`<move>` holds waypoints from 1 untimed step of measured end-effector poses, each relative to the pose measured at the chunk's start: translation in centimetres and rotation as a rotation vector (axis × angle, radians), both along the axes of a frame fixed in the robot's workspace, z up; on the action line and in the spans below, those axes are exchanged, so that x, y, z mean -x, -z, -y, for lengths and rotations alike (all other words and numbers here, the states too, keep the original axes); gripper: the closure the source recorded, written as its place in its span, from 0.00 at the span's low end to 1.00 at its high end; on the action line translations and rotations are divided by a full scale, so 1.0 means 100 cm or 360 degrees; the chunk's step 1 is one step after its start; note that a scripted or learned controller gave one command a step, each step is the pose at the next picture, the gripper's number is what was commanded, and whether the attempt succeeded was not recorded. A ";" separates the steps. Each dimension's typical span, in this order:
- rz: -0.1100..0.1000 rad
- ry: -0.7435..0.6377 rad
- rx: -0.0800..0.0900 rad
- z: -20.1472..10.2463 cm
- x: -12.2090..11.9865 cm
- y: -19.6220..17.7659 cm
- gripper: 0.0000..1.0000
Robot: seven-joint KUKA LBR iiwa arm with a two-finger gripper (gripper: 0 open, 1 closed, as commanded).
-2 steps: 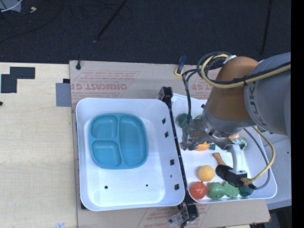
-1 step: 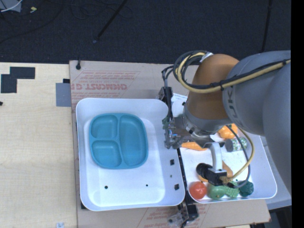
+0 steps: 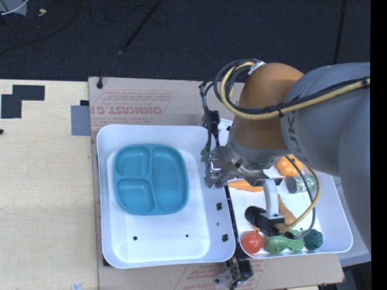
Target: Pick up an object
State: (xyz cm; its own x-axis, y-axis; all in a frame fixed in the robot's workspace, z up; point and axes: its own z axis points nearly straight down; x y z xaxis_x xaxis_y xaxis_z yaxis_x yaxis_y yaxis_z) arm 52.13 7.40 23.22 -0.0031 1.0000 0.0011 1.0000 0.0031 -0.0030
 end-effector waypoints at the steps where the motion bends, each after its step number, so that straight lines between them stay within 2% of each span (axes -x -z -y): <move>1: -0.0001 -0.0002 0.0002 -0.002 -0.018 0.002 1.00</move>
